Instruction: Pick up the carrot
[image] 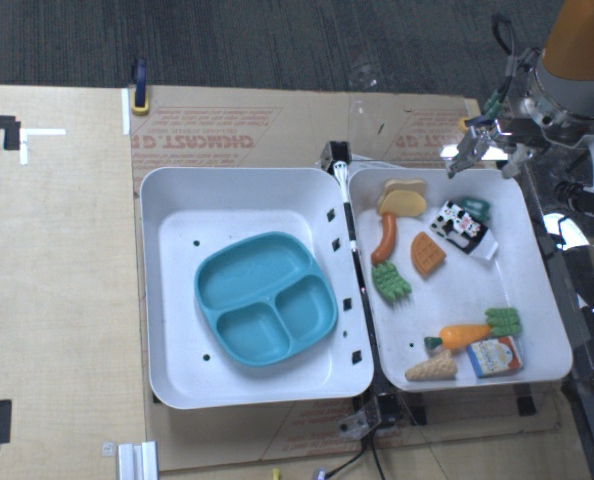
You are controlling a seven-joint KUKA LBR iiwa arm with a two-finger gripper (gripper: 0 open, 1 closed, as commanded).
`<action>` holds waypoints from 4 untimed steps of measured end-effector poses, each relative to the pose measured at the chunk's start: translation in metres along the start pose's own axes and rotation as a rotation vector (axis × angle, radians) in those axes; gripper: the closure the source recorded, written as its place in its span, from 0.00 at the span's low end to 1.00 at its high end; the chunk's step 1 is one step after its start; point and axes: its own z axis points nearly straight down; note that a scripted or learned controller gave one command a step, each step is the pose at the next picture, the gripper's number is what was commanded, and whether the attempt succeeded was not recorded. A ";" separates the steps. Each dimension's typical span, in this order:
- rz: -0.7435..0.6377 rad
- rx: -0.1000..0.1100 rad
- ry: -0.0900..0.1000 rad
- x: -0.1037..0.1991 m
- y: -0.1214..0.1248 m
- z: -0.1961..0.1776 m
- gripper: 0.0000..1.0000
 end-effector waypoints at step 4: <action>-1.103 -0.011 -0.004 0.006 -0.133 0.168 1.00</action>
